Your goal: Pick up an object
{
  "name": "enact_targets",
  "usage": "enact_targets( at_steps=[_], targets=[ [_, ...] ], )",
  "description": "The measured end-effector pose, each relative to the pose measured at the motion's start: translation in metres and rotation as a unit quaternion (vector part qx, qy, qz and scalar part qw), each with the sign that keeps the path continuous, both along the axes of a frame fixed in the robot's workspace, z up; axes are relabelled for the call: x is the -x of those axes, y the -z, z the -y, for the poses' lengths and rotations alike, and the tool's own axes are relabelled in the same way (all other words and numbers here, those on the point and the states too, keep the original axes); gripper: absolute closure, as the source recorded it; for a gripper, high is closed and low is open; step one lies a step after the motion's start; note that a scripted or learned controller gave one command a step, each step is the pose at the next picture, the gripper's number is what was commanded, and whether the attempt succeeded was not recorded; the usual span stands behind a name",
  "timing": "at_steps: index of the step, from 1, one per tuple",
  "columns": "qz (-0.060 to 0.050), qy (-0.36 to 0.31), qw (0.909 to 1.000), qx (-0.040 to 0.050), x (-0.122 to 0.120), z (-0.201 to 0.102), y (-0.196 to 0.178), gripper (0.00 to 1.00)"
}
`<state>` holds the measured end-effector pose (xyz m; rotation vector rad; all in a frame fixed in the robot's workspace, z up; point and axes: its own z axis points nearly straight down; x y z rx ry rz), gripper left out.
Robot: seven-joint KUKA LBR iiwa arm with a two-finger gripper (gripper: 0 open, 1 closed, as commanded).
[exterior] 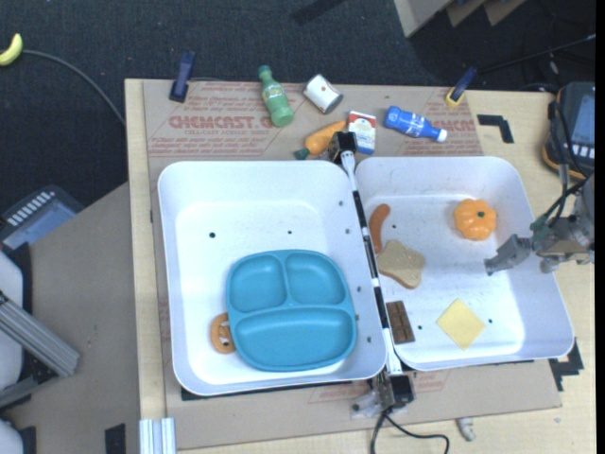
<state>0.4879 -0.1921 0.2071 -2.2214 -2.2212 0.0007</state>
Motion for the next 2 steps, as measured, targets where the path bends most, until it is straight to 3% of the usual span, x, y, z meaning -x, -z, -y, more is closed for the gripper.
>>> enact_targets(
  at_steps=[1,2],
  targets=[
    [-0.001,0.000,1.0000,-0.0004,-0.035,0.031,0.081,0.00],
    [0.001,-0.001,1.0000,0.0001,-0.092,-0.003,0.089,0.00]
  ],
)
